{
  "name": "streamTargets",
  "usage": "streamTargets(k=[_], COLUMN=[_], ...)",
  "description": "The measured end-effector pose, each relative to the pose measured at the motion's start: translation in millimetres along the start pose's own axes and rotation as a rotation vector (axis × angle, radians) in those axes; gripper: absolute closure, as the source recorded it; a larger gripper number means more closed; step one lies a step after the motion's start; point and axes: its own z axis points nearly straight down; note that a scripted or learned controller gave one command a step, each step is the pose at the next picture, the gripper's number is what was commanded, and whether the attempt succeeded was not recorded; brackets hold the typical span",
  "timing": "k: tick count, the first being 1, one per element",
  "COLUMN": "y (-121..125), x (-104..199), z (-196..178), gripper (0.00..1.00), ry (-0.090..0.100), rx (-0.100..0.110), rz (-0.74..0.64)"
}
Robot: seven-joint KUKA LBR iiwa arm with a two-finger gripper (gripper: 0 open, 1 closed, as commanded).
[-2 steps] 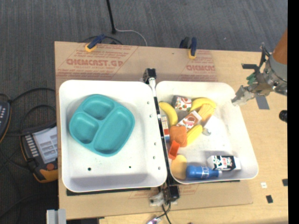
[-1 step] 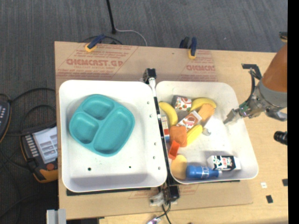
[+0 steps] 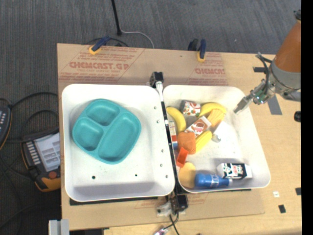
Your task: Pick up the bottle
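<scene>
The arm (image 3: 293,53) is cut off by the right edge; toys hide the bottle's (image 3: 210,180) left end.

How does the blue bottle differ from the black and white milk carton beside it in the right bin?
The blue plastic bottle is rounded and plain blue; the black and white milk carton is boxy with a cow-patch print. The bottle lies nearer the bin's front wall, the carton just behind and right of it. Both lie on their sides in the right white bin, close together.
</scene>
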Motion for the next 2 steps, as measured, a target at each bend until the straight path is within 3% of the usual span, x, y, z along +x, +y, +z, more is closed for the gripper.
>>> streamTargets(k=[1,2], y=[6.8,25.5], x=[-4.6,64.8], z=[-116.1,-37.5], gripper=[1.0,1.0], ry=[-0.002,0.003], rx=[-0.001,-0.001], rz=[-0.57,-0.718])
